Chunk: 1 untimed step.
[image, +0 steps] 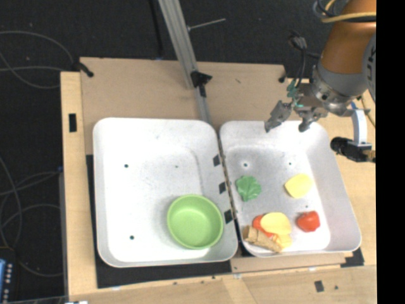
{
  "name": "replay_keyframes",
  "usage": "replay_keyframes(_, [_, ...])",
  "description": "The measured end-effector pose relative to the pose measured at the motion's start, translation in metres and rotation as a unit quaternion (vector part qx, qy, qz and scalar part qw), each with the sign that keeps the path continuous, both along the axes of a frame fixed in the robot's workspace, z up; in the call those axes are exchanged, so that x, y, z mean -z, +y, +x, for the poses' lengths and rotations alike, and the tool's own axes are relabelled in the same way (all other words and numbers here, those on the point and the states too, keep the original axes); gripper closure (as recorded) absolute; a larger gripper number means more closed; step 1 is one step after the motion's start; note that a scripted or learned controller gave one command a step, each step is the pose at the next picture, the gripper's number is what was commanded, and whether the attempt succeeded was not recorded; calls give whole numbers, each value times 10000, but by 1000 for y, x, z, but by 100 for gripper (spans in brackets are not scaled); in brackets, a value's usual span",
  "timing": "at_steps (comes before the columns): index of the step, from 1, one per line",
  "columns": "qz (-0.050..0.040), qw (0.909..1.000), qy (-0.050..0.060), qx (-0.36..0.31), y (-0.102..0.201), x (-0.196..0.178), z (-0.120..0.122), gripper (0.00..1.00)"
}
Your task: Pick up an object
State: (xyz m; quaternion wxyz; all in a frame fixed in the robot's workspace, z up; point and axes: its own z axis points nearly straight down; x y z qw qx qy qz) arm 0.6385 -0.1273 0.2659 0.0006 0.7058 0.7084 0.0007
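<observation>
My gripper (290, 121) hangs over the far edge of the right bin (272, 145), fingers spread open with nothing between them. Well below it in that bin lie a green leafy piece (248, 187), a yellow lemon-like piece (298, 185), a small red piece (308, 221), and a yellow piece (276, 223) resting on a red one beside a tan piece (261, 238) at the front edge. The left bin (139, 151) holds a green bowl (194, 221) near its front right corner.
A slanted metal pole (180, 40) comes down to the far seam between the two bins. The bins sit on a brown board (126, 87). A black fitting (350, 147) sticks out by the right bin's right rim.
</observation>
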Motion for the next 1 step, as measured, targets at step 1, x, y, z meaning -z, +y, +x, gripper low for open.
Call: replay_keyframes(1, [-1,10000,0,-1,0,0,0,0])
